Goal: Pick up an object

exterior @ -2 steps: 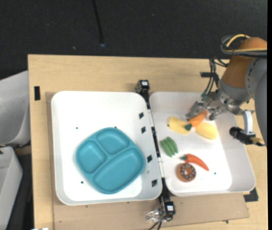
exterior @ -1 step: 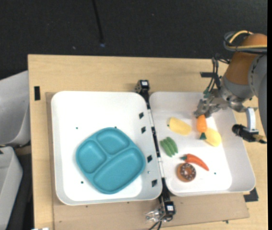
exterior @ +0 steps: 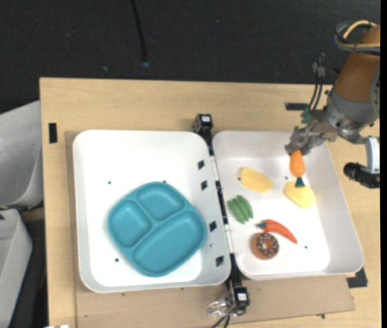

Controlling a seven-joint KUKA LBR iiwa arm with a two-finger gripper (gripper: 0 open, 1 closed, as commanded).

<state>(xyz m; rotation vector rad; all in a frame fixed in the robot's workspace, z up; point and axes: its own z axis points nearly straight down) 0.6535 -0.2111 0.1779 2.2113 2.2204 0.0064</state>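
Observation:
My gripper (exterior: 297, 149) hangs over the far right part of the right bin (exterior: 316, 262). It is shut on a small orange carrot (exterior: 296, 165) that dangles from its fingers, green tip pointing down. Below the carrot lies a yellow pear-shaped fruit (exterior: 301, 196). Also in this bin are a yellow lemon-like piece (exterior: 255, 180), a green vegetable (exterior: 240, 209), a red-orange carrot (exterior: 278, 229) and a brown donut (exterior: 266, 245).
The left bin (exterior: 94, 156) holds a blue divided plate (exterior: 155, 227). A black-clipped divider (exterior: 215, 197) runs between the two bins. The arm's grey and orange wrist (exterior: 353, 80) stands above the right bin's far corner.

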